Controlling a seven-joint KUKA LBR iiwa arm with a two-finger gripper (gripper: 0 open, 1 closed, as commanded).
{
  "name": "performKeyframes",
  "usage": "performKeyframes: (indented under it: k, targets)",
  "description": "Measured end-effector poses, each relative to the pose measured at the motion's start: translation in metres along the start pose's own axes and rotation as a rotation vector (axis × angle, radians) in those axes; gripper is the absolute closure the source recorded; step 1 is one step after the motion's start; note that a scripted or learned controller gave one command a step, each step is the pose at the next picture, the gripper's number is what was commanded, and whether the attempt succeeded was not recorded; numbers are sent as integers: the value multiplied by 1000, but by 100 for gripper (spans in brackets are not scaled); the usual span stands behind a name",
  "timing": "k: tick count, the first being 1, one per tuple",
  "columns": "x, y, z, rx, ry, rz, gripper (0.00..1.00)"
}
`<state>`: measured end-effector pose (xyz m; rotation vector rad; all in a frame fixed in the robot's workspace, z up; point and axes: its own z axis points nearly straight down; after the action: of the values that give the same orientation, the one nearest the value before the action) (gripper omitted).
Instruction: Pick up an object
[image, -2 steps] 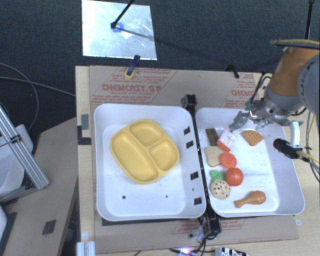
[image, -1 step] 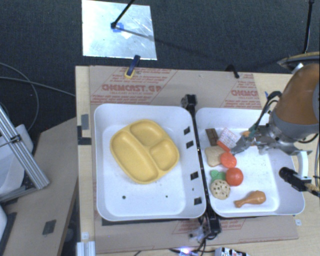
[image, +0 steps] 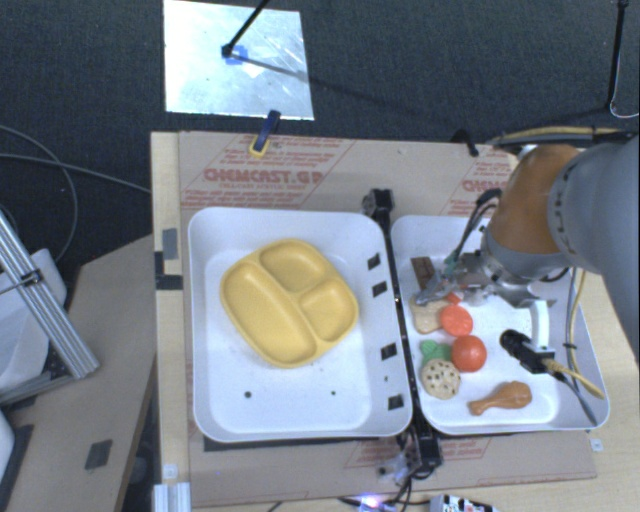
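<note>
I see the gripper (image: 432, 291) low in the right bin (image: 580, 415), jaws narrow over the far toy food (image: 457, 321), nothing visibly held, so the pick is not yet done and lifting remains.

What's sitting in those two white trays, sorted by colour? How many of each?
Yellow: 1, the divided plate in the left bin.
Red-orange: 2, the toy tomatoes and.
Green: 1, a small piece.
Tan or brown: 4, the cookie, the drumstick, a flat piece, a dark brown bar.
Total: 8.
</note>
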<state>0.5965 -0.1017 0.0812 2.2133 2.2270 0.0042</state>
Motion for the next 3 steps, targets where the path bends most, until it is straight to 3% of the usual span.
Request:
performKeyframes:
  k: [1, 2, 3]
  targets:
    - [65, -53, -109, -3, 2, -3, 0]
    - [61, -52, -104, 1, 0, 4, 0]
    - [15, -13, -28, 4, -2, 7, 0]
